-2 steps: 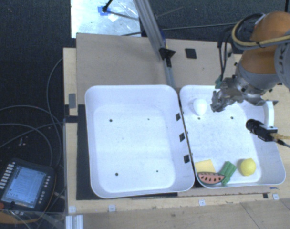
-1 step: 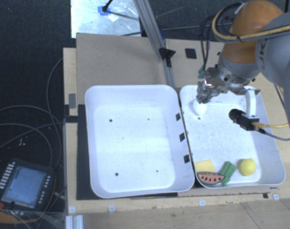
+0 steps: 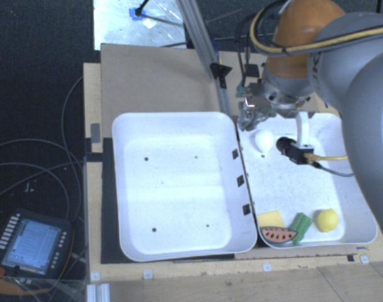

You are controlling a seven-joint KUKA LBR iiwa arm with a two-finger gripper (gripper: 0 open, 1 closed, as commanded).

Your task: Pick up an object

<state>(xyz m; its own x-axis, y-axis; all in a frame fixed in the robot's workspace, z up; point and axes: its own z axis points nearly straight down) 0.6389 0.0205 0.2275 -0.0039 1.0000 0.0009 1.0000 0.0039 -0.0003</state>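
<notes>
**End effector low over the far end of the right bin, with toy food along the near wall**

We see the grey arm (image 3: 352,74) enter from the right, its orange band (image 3: 305,19) above the wrist, and reach down over the right bin (image 3: 352,234). The end effector (image 3: 248,119) sits at that bin's far left corner, just beside the wall shared with the left bin (image 3: 179,175). We cannot tell from this slant whether it is open or closed – the metal parts at its tip blur together.

A small white rounded object (image 3: 264,141) lies on the bin floor just beside the end effector, on its right and slightly nearer the camera; whether the two touch, we cannot tell. A black cylindrical part (image 3: 293,150) with a yellow cable (image 3: 330,159) hangs from the wrist over the middle of the bin.

Four toy food items lie along the near wall of the right bin, well apart from the end effector:

- a yellow wedge (image 3: 271,218) at the left, touching the watermelon slice;
- a watermelon slice (image 3: 278,234) in the near left corner;
- a green vegetable piece (image 3: 300,226) just right of the slice;
- a lemon (image 3: 327,219) farther right, apart from the others.

Both bins rest on a tan surface (image 3: 154,80). A teach pendant (image 3: 29,241) lies on the floor at the lower left.
</notes>
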